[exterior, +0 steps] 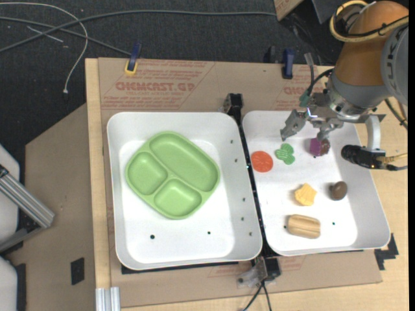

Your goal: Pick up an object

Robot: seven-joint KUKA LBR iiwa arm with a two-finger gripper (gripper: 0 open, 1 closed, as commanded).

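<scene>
My gripper (303, 132) hangs over the back of the right bin (363, 235), open, with nothing between its fingers. A small purple object (318, 147) lies just beneath the right fingertip (322, 133). A green leafy piece (284, 153) sits below the left fingertip (286, 132). Further left lies a flat orange-red disc (262, 162). Toward the front of the bin are a yellow chunk (305, 194), a brown ball (338, 190) and a tan bread-like roll (303, 226).
The left bin (130, 238) holds a green divided plate (172, 173). A black divider with clamps runs between the bins (249, 173). A black cable end (363, 155) hangs over the right bin's right edge.
</scene>
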